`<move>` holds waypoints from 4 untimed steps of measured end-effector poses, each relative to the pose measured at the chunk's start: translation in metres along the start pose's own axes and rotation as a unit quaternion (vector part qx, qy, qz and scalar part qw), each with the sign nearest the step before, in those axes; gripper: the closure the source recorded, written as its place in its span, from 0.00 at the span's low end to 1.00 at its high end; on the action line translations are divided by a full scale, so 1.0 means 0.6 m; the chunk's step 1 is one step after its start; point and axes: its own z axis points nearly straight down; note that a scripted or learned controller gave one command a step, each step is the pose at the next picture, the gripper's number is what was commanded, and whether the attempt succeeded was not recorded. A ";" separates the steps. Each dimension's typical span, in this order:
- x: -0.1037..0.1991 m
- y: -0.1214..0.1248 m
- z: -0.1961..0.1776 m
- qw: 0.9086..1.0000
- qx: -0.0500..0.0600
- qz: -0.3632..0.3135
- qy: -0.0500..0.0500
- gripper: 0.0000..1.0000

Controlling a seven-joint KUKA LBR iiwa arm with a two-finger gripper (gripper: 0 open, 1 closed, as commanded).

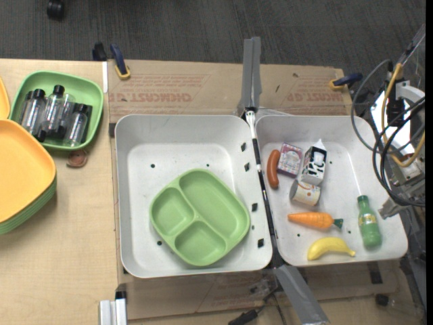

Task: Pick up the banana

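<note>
The job has not really started: the banana (330,248) lies loose at the front of the right bin (399,248), just below the carrot (312,219), and I cannot tell how the end effector, over among the cables, is set.

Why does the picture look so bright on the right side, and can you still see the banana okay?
In the camera view, glare washes out a white patch among the cables at the right edge, blurring the detail there. The banana stays sharp and evenly lit in the right bin, with a faint soft shadow beneath it.
</note>
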 end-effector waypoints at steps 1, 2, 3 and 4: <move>-0.039 -0.059 -0.009 0.983 0.001 -0.183 0.000 1.00; -0.038 -0.084 -0.051 0.931 0.001 -0.366 0.000 1.00; -0.006 -0.101 -0.069 0.845 0.001 -0.535 0.001 1.00; 0.020 -0.176 -0.033 0.911 0.001 -0.412 -0.001 1.00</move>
